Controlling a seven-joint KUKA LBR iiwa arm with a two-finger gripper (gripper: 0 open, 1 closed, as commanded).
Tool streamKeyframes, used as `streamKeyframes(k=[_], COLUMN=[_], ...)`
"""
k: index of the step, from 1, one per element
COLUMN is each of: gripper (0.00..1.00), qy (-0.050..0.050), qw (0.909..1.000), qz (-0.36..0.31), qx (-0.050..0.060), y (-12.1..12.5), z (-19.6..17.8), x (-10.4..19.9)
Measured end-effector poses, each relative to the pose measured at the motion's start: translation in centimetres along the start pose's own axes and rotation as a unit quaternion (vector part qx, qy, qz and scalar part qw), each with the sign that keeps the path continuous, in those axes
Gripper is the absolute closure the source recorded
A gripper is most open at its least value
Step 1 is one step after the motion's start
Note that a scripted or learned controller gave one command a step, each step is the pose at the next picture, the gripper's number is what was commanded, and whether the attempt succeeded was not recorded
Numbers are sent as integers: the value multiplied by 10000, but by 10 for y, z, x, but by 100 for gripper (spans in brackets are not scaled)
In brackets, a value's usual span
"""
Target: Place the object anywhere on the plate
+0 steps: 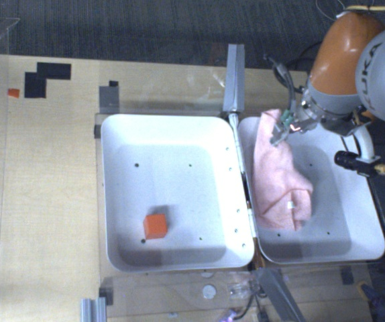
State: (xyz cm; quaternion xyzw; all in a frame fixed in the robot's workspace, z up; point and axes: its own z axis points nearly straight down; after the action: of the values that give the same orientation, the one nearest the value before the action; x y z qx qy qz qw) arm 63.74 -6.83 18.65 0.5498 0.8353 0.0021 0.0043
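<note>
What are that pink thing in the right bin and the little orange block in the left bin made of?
The pink thing looks like soft cloth, likely a towel: it lies draped in folds, matte and slightly fuzzy. The orange block seems rigid, perhaps foam, wood or plastic: flat faces, crisp edges, no shine. Its exact material cannot be told.

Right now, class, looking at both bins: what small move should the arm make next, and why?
Probably lift the gripper straight up a little. It sits at the top edge of the pink cloth in the right bin, while the orange cube lies in the left bin; a short lift would show whether the cloth comes along.
</note>
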Motion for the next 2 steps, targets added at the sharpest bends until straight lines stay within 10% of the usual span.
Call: streamKeyframes(k=[1, 2], gripper=[100, 100], qy=[-2, 0], qw=[10000, 9789], qz=[-39, -2041], qx=[-9, -15], y=[3, 25], z=[-40, -46], x=[0, 54])
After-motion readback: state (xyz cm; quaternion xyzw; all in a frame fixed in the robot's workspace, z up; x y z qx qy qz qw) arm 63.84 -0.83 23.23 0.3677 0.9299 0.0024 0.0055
